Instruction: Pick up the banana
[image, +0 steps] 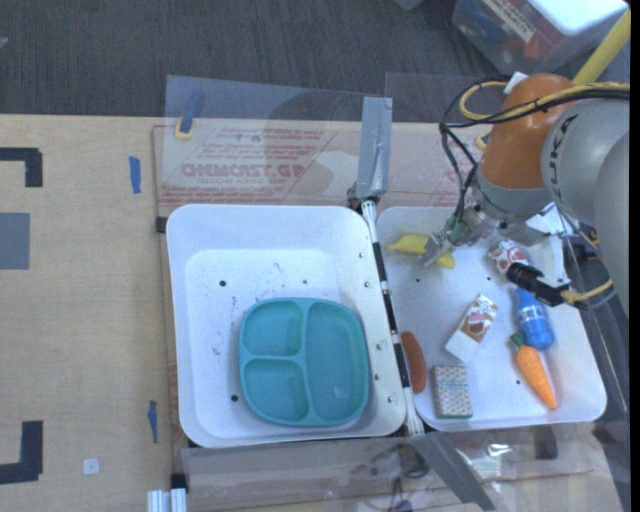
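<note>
One banana lies lengthwise left-right in the right bin's far-left corner, touching the tool's left side; grip state unclear.

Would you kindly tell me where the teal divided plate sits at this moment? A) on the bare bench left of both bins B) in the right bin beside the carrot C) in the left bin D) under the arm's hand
C: the teal divided plate lies flat inside the left bin, while the carrot and banana lie in the right bin.
</note>
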